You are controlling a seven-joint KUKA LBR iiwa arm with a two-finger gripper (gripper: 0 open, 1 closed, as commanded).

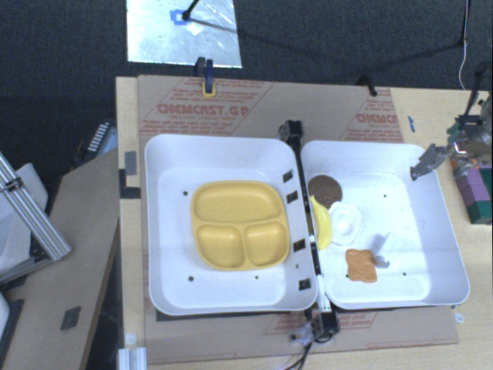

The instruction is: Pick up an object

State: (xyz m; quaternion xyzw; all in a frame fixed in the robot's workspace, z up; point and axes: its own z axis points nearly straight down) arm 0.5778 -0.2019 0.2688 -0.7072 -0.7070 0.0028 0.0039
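The right bin holds several small objects, all near its left wall. A brown round disc lies at the top of the group. Below it a yellow curved piece rests against the wall, touching a white lumpy object. An orange-brown chunk lies nearer the front, and a small pale grey piece sits just above and to the right of it.
The left bin carries a yellow three-compartment plate. A black clipped seam joins the two bins. A grey metal bracket and a green-and-magenta block stand by the right bin's far right rim.
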